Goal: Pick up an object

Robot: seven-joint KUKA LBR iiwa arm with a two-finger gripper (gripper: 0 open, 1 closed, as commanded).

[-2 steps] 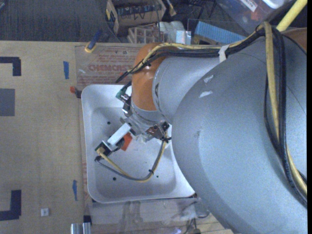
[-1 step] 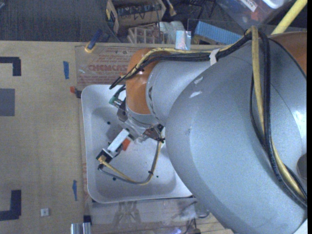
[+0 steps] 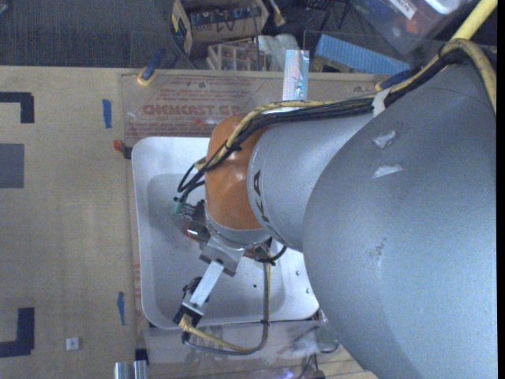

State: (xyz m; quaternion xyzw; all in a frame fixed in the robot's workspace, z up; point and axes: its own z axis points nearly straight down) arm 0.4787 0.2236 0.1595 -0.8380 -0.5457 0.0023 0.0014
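The grey arm reaches in from the right, and its orange band sits directly over the gripper, which hangs low inside the white bin. The wrist covers the gripper from above, so I cannot tell whether the jaws are apart or together, and anything to pick up beneath them is hidden. The bin's left wall lies just left of the jaws.

Bulky grey arm with an orange band and black-and-yellow cables along it.
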